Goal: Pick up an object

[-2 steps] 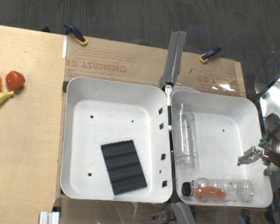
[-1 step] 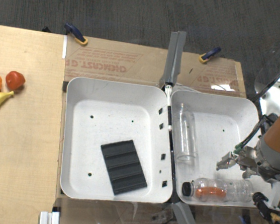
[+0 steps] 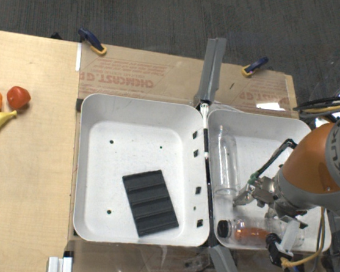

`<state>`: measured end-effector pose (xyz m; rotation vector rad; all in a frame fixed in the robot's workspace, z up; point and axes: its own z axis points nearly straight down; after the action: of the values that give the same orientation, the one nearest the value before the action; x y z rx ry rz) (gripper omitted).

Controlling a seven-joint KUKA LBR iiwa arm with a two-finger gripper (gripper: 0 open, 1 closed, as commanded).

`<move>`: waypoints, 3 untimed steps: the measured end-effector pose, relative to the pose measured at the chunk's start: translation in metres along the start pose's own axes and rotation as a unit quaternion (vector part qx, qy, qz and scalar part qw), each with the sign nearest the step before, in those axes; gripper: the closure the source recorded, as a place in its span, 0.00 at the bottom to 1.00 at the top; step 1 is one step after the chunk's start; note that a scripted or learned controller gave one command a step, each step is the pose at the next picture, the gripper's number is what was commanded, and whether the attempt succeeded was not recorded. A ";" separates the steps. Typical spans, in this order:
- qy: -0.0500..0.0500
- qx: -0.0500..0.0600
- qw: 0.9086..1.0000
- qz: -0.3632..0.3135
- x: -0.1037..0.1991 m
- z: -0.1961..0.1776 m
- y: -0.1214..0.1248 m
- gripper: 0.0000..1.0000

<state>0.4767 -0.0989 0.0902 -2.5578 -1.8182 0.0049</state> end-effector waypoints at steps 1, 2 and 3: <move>0.000 0.001 1.000 0.002 -0.001 -0.008 0.000 1.00; 0.000 0.001 1.000 0.002 -0.001 -0.008 0.000 0.00; -0.001 -0.001 0.995 0.100 -0.066 -0.053 0.035 0.00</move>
<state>0.4882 -0.1723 0.1433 -2.7293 -1.5538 0.0052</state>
